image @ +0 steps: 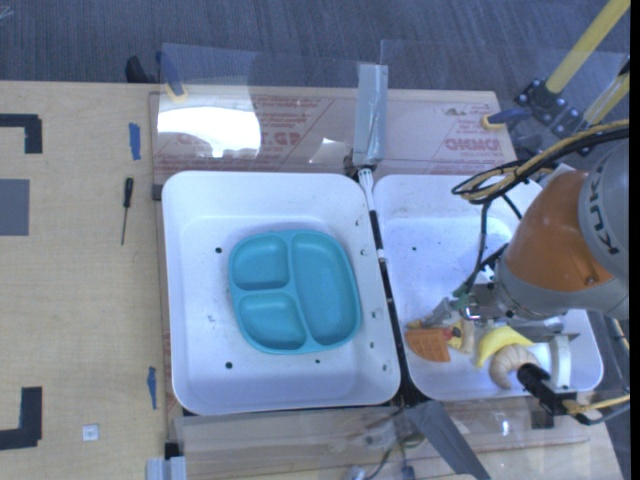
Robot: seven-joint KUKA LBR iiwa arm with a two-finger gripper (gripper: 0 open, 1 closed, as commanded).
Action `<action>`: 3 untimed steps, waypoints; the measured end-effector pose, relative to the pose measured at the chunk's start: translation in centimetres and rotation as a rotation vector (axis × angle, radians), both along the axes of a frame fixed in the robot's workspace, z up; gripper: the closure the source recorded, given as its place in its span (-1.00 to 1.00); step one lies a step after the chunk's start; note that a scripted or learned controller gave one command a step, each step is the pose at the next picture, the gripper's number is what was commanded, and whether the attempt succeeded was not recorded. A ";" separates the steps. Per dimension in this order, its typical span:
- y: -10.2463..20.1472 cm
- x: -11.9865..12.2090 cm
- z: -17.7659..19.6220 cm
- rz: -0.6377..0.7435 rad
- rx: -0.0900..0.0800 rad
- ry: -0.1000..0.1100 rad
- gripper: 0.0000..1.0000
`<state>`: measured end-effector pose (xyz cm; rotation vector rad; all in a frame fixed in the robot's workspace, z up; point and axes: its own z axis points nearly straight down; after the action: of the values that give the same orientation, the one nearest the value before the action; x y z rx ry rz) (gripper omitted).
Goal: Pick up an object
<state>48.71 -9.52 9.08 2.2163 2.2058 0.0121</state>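
In the right bin [430,228], near its front wall, lies a small cluster of toy foods. An orange wedge-shaped piece [429,344] is on the left, a yellow banana [497,343] to its right, and a tan curved piece [508,364] just in front of the banana. My gripper [450,315] hangs low over the cluster, directly above the orange piece and touching or nearly touching it. The grey wrist and orange band [555,238] hide the bin floor behind it.
The left bin [190,218] holds a teal divided plate [295,290] at its middle. The ridge between the bins [378,268] runs just left of the gripper. A screwdriver [125,208] lies on the wooden bench at the left.
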 end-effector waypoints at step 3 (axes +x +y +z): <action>-0.1 -0.2 0.0 0.006 0.003 -0.002 -1.00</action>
<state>48.48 -9.65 9.10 2.2108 2.2126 0.0181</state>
